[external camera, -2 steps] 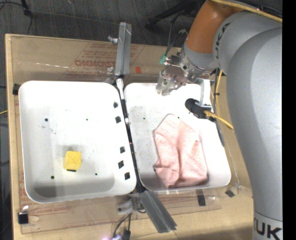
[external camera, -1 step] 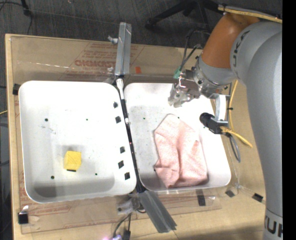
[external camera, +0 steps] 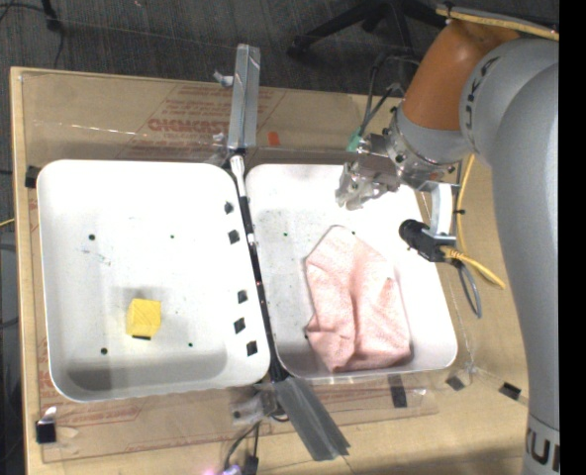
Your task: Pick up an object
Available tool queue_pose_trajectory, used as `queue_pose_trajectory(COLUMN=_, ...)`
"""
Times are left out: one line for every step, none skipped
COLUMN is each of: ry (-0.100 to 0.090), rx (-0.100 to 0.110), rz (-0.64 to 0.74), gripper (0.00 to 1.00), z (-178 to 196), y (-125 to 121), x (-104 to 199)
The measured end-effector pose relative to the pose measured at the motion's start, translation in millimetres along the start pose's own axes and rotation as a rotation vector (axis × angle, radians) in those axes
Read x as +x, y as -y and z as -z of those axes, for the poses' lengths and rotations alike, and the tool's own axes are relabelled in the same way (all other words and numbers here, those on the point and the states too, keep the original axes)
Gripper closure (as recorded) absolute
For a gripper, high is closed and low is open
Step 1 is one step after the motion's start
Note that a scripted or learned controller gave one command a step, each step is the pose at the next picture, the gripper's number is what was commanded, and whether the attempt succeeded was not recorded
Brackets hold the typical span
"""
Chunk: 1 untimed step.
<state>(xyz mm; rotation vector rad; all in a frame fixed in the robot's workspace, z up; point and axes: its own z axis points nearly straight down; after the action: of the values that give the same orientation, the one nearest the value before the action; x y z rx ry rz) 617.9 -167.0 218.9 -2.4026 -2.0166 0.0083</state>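
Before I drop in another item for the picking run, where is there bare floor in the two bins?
Most room: the left bin, bare all around the yellow block near its front. In the right bin, a bare strip runs along the divider, left of the pink cloth. The cloth crowds its right and front; the claw hangs over the back.

- Two shallow white bins side by side: left bin (external camera: 65,265), right bin (external camera: 283,196).
- Wooden bench (external camera: 125,102) beneath.
- Office chair base (external camera: 372,13) on dark floor.

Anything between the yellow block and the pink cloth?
Camera view: bare white bin floor, then the black divider where the bins meet, between yellow block and pink cloth.
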Motion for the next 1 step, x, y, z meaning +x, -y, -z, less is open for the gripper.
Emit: queue_pose_trajectory(ry=-0.001, rx=0.000, rz=0.180, gripper=1.00, z=-6.4, y=7.1, x=16.5)
